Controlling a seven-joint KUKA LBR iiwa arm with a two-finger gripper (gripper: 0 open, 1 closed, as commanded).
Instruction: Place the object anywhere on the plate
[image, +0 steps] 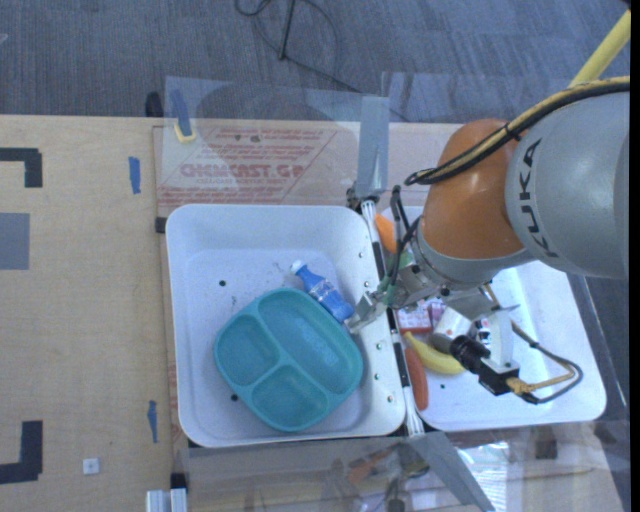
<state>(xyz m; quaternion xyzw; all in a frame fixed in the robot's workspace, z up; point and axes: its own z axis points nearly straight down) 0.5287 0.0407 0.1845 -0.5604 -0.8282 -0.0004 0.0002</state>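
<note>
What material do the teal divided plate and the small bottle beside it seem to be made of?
The teal plate looks like moulded plastic with a smooth, slightly matte finish: even colour, rounded dividers, soft highlights. The small bottle seems to be clear, glossy plastic with a blue cap; it is too small to be sure.

**Arm bent low from the right**

The grey arm (570, 200) reaches in from the right, its orange band (470, 190) turned toward the camera. The wrist tips downward and hides the hand below it; black cabling trails off its lower side.
</note>
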